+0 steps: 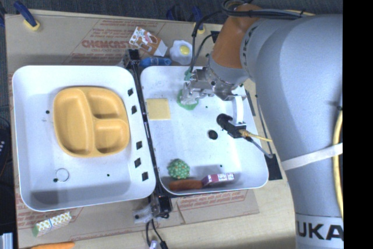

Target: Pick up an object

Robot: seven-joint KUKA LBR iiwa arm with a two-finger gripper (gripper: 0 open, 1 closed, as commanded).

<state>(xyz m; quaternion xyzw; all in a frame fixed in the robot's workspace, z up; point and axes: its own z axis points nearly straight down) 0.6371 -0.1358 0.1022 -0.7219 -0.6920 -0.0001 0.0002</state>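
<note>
At the near wall of the right bin (192,143), a small box (220,178) and an orange stick (185,185) are found lying end to end. A green ball (179,168) is set just behind them. Further in, a yellow slab (158,108) is noted flat on the floor, close beside the divider. In the left bin (29,125) a yellow tray (90,121) is recorded, well apart from the arm.

Towards the far end of the right bin, the gripper (191,93) is seen low over a green piece (187,104). The piece lies on the bin floor directly beneath it and is partly covered by the gripper body. Contact between the two cannot be confirmed. Whether the gripper is apart or together cannot be told from this view, and no object is seen clamped in it.

Beyond the bins, a carton (143,39) and a pale yellow item (182,51) are noted on the bench, outside the working area.

Assessment: the approach is judged complete, since the gripper is placed at a likely target, the green piece. The grasp itself is not verified. As far as can be seen, nothing is raised clear of the floor. A confirmed closing on the piece and the lift are left to do, so the task is judged no more than part done.
</note>
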